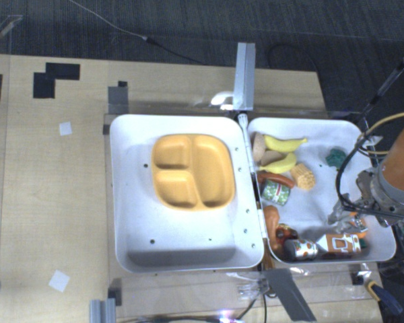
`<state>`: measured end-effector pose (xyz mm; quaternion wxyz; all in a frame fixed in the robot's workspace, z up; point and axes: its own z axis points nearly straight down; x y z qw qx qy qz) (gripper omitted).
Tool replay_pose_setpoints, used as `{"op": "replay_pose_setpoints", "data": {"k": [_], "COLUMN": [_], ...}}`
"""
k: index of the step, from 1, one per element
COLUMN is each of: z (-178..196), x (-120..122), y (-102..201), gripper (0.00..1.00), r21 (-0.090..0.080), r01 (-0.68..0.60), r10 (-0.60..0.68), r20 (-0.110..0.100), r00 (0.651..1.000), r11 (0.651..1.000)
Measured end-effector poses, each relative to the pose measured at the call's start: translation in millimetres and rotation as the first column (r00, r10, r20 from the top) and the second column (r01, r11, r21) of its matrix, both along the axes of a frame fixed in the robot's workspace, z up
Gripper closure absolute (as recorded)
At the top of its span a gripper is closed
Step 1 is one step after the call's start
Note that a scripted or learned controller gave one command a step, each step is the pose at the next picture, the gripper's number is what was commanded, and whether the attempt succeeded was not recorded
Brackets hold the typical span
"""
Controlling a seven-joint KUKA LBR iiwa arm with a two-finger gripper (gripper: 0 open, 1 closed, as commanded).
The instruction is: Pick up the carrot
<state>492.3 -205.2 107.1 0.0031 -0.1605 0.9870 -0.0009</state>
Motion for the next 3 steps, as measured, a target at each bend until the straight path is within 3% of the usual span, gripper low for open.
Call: {"op": "replay_pose_setpoints", "data": {"k": [1, 2, 3], "z": [27.5, -6.0, -16.9], "x": [9.3, 6.6, 20.2], "y": [-0.7, 2.6, 1.0], "gripper": [1.00, 1.00, 1.00], "r21": [-0.001, 0.000, -0.005], "r01": [0.019, -0.050, -0.441], "r10": [-0.019, 0.050, 0.441], "r20": [0.004, 0.000, 0.004], "r00": [1.000, 0.999, 0.898], "r11": [1.000, 0.999, 0.898]}}
